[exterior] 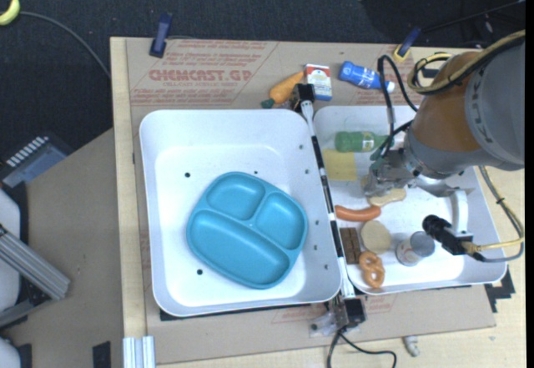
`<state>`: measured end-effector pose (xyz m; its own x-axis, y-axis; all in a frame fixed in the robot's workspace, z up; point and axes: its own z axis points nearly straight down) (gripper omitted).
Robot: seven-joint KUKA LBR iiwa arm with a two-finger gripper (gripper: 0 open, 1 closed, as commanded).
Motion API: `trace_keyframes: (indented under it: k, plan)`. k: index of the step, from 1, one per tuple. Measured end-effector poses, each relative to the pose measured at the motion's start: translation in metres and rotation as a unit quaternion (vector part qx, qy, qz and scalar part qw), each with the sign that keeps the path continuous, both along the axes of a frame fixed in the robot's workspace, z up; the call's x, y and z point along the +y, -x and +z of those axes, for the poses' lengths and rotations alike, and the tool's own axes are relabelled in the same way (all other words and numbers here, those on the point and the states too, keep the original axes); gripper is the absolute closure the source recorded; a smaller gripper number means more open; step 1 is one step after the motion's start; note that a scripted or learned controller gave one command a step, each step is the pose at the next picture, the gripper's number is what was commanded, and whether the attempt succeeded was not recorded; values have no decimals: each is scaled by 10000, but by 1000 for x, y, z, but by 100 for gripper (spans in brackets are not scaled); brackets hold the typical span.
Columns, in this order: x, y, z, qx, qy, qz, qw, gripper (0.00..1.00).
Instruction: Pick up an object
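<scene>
Camera view shows the two white bins side by side on the counter, so things can be lifted from one toward the other. The left bin carries a blue divided plate. The right bin is crowded: a green bottle at 12 o'clock, a sausage near centre, a pretzel at 6 o'clock. The arm bends in from 3 o'clock, wrist pitched down, the gripper low just above the sausage; whether it is open or closed, I cannot tell.
</scene>
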<state>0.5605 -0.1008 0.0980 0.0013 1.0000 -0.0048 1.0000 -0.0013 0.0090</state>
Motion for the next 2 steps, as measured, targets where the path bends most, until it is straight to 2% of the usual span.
trace_keyframes:
  k: [1,2]
  plan:
    - [0,0,0,4,-2,0,10000,0]
    - [-7,12,-10,2,-18,14,10000,0]
